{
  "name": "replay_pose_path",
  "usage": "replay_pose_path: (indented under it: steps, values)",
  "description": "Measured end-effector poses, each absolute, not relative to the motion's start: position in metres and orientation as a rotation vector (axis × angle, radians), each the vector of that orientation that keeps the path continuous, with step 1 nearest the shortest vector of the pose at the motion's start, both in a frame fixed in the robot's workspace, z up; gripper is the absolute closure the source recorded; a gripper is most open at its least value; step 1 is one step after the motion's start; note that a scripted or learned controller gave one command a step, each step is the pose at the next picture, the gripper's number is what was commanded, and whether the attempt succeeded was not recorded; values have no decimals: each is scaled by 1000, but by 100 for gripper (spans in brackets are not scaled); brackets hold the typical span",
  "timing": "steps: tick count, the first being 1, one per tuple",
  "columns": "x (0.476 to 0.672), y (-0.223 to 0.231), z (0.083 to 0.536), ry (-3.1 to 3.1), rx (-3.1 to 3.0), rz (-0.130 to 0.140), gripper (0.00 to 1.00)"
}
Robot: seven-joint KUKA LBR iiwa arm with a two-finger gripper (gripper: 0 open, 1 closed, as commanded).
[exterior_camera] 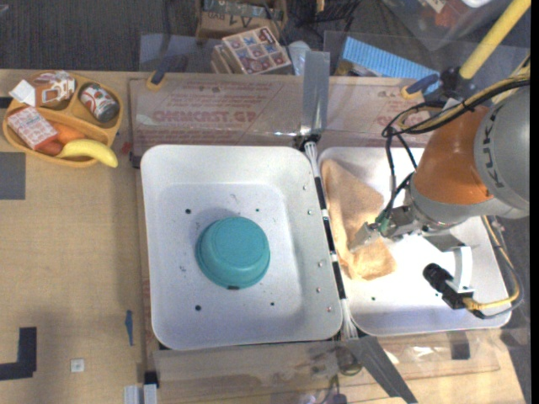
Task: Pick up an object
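— Cloth [352,215] first: which way does it run?

— Long axis goes from the far end of the right bin [484,318] toward the near side, hugging that bin's left wall. The far end is a broad flap up near the back rim; the near end bunches into a thicker lump about halfway down the bin.

— And the claw [370,232]?

— It hangs at the end of the grey arm [472,162], which comes in from the right with its orange band above the wrist. The claw tip sits right at the cloth, on the bunched near part, and seems to touch it. How far the fingers stand apart I cannot tell; they are small and blurred against the fabric, and I cannot tell whether any cloth lies between them.

— What does the cloth look like?

— Tan to orange, soft, crumpled, flatter and paler at the far flap, warmer in colour at the lump.

— Anything else about?

— A teal bowl [234,252] sits upside down in the middle of the left bin [168,183]. On the tabletop [67,268] at far left, a yellow tray [17,129] holds a banana [91,151] and some small packets.
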State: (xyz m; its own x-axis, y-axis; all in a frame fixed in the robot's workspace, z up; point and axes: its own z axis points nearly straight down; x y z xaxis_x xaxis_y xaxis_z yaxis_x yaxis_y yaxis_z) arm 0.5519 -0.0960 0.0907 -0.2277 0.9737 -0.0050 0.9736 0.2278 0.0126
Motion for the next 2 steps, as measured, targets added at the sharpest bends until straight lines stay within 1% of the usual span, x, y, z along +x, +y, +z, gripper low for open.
replay_pose_path:
  steps: [1, 2]
  values:
    - [531, -98, 91, 2500, 1880, 15, 0]
    - [553, -50, 183, 2462, 1955, -2, 0]
